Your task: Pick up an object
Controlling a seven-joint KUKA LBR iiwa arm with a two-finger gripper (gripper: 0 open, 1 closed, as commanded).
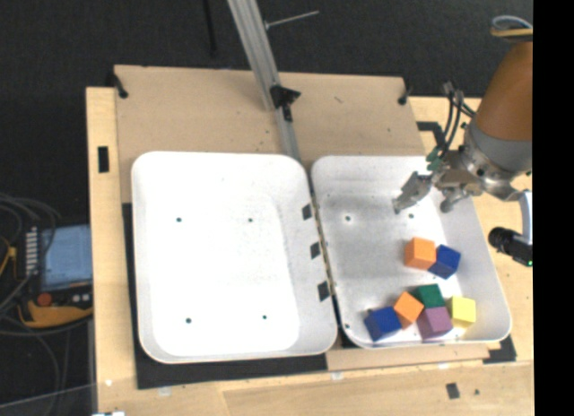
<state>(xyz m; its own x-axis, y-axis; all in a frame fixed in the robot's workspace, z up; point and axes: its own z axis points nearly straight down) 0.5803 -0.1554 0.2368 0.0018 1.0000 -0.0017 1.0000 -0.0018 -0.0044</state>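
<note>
far left clutter: blue box (68, 255) and an orange-and-black handset (56, 305) are lying off the bench (101, 226), black cables (20, 226) looping around them, well apart from me
writing: I am reading none; any marks on the blue box and handset are too small to tell
left bin (220, 257): white, shallow, sitting just beside the right bin, showing a few small dark dots on its floor
metal rail (256, 47): slanting down from the top edge to the gap between the two bins, ending at a black clamp (284, 97)
seam between bins: small dark clips (316, 249) are sitting along it
right bin (359, 217): white, holding all the blocks, grouped toward its near right side
blue cube (383, 323): lying leftmost in the near cluster, touching the orange block beside it
orange block, lower (408, 307): tilted, wedged between the blue cube and the purple cube
purple cube (436, 322): sitting near the bin's front wall
green cube (430, 295): partly hidden behind the orange and purple ones
yellow cube (463, 310): sitting at the cluster's right end
orange cube, upper (419, 253): touching the dark blue cube (445, 261), both apart from the near cluster
my gripper (429, 193): hanging over the far right part of the right bin, above the upper pair, not touching any block
my jaws: spread apart, holding nothing
in the way: nothing is standing between me and the upper pair
my arm (507, 109): orange band and grey wrist are reaching in from the right
</note>
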